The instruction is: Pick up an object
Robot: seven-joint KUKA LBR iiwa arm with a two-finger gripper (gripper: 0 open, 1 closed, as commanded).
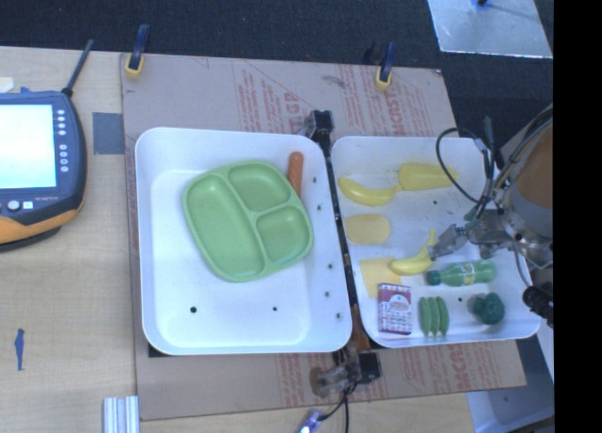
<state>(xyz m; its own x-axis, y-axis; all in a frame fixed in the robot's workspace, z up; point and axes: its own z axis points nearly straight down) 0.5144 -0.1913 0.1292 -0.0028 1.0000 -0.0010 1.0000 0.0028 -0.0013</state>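
On my feed, far left, a teach pendant point(36, 169) with a pale screen lies on the table point(56, 328); I can't read anything on it. The left bin point(165, 328) holds one green divided plate point(247, 220) with three compartments and one orange carrot point(296, 174) at its upper right rim. The cardboard sheet point(235, 92) under both bins carries faint red printing, too faint for me to read. In the right bin point(372, 144) I count five yellow pieces, one of them a small banana point(411, 263), plus one red carton point(395, 309) with unreadable print, one green pod bundle point(433, 315), one green bottle point(460, 274) and one dark green broccoli-like lump point(487, 308). The claw point(450, 241) hangs just above the banana's right tip; I cannot tell whether it is spread or pinched.
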